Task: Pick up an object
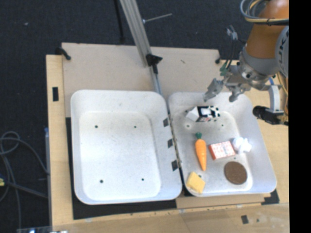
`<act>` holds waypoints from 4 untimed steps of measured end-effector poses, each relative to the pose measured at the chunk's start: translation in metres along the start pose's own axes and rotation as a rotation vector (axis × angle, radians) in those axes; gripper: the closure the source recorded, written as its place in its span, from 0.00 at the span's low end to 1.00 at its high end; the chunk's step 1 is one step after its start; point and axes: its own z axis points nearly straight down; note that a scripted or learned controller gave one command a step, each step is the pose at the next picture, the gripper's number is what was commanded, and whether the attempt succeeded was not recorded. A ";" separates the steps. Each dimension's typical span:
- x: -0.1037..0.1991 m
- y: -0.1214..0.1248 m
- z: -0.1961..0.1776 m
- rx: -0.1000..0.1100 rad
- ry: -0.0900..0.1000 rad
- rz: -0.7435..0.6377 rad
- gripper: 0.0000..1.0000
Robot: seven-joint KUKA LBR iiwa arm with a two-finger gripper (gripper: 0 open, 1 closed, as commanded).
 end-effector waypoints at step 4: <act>-0.011 -0.001 0.122 -0.016 -0.007 0.010 0.00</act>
